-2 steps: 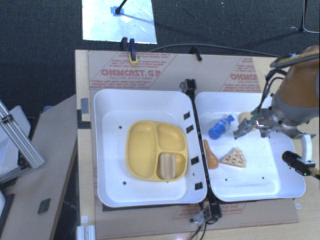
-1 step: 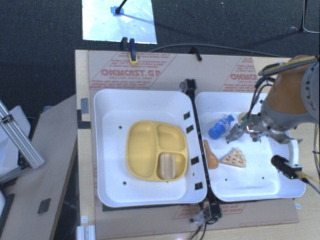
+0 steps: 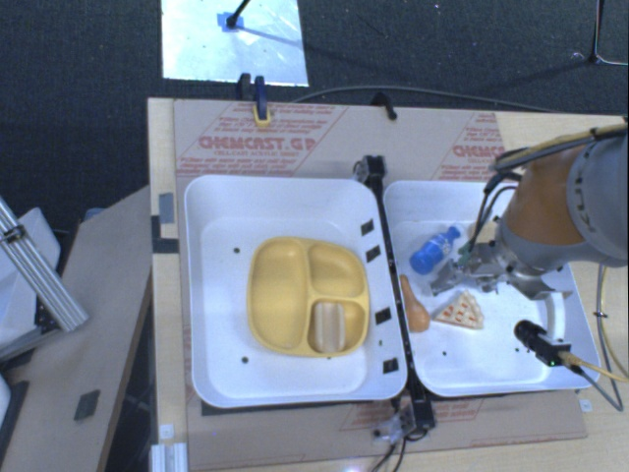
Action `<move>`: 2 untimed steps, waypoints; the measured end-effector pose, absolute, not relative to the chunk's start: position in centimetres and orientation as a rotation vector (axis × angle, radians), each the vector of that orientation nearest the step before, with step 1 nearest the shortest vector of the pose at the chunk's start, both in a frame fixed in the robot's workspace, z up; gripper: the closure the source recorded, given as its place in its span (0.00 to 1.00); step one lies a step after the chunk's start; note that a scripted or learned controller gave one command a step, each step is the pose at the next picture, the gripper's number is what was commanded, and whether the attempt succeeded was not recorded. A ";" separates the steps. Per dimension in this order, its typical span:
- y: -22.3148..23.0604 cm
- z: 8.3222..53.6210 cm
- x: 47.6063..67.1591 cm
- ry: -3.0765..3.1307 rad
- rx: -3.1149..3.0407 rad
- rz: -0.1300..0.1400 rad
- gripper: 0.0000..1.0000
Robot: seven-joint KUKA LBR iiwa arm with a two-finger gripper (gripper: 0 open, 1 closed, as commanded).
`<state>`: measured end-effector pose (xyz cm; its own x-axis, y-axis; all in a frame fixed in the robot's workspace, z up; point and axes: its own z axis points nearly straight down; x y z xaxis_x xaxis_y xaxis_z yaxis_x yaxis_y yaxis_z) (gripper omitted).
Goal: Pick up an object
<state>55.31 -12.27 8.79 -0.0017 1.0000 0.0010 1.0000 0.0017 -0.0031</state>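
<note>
1. The step in hand looks like the approach: the gripper [image 3: 454,275] sits low in the right bin [image 3: 462,372], with nothing visibly caught in it
2. Whether the fingers are open or closed cannot be told from this slanted view
3. Candidates lie close by: a blue bottle [image 3: 433,251] at about 11 o'clock from the gripper, a pizza slice [image 3: 460,313] at 5 o'clock just beside it, and an orange carrot-like piece [image 3: 414,306] at 8 o'clock against the bin's left wall
4. The left bin [image 3: 221,214] holds a yellow divided plate [image 3: 285,283]
5. The next move likely calls for settling over one item, probably the pizza slice, and closing squarely on it
</note>
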 end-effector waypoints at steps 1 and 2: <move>-12.3 10.1 55.4 -2.225 -2.220 -0.001 1.00; -11.8 16.4 55.9 -2.232 -2.220 -0.008 1.00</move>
<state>55.90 -11.77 16.38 -0.0051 1.0000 -0.0012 1.0000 0.0051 0.0080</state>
